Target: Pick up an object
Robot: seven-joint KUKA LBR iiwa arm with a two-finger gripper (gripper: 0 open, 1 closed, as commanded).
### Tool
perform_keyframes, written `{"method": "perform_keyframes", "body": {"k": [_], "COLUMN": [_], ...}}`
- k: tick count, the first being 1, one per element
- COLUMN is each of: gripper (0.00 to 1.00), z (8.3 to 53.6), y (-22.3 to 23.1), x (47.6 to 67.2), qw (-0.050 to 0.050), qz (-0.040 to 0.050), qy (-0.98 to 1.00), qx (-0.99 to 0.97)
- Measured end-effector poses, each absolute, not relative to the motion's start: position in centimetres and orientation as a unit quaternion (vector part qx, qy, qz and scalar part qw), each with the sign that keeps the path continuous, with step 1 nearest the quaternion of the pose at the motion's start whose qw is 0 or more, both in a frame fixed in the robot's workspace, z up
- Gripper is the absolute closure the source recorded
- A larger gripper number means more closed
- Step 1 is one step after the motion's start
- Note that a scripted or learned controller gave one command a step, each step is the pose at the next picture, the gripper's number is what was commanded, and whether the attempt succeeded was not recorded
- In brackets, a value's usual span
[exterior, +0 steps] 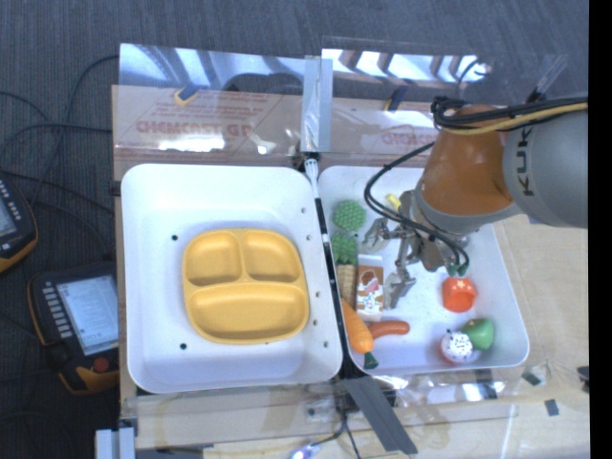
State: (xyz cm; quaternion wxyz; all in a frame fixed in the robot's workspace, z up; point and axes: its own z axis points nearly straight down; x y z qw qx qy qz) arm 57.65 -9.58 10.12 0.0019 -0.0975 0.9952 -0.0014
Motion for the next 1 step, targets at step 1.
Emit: {"method": "perform_keyframes", "body": {"k": [1], "gripper": [0.0], "z": [9.18], "y": [-9.74], "x": [54.53], "qw": [0.01], "qz": [-0.0028], "qy": [0.996], "qx": [-0.094]}}
